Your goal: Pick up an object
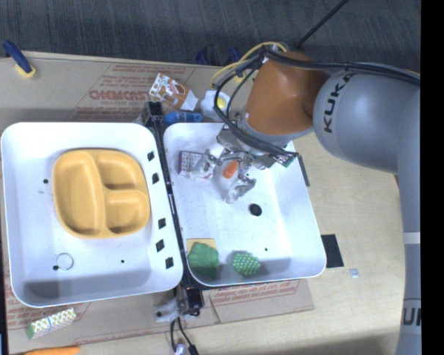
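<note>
The end effector hung over the far half of the right shallow white plastic bin; a small orange object showed among its metal parts, though whether the fingers gripped it was unclear, the wrist hiding much.

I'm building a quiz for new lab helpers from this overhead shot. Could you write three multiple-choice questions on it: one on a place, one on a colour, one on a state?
1. Where does the yellow tray lie?
A. left bin
B. right bin
C. on the cardboard

2. What colour are the two objects at the right bin's near edge?
A. red
B. green
C. blue

3. How does the tray lie?
A. flipped over
B. on its edge
C. flat, hollows up

Answers: 1 A, it fills the middle of the left bin. 2 B, the green block and the green ball are both green. 3 C, its compartments face up.
</note>
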Action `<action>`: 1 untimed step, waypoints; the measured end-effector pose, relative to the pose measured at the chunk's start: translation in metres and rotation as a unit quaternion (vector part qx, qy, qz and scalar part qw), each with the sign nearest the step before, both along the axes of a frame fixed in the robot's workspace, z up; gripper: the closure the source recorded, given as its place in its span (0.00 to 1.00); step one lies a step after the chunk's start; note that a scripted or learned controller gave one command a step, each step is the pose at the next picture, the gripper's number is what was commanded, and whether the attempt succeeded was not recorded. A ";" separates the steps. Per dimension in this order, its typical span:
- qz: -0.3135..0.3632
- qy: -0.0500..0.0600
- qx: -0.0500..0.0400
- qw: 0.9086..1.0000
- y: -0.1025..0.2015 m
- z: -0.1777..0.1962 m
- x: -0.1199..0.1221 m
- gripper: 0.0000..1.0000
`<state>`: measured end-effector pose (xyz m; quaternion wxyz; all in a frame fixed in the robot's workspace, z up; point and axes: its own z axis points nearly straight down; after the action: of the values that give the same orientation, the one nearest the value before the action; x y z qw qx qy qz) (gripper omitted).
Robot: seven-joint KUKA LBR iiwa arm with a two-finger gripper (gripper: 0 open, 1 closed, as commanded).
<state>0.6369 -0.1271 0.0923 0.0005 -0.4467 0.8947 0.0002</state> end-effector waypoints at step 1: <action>-0.001 0.000 0.000 1.000 0.000 0.011 0.001 1.00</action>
<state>0.6375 -0.1273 0.1030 0.0005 -0.4459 0.8951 0.0002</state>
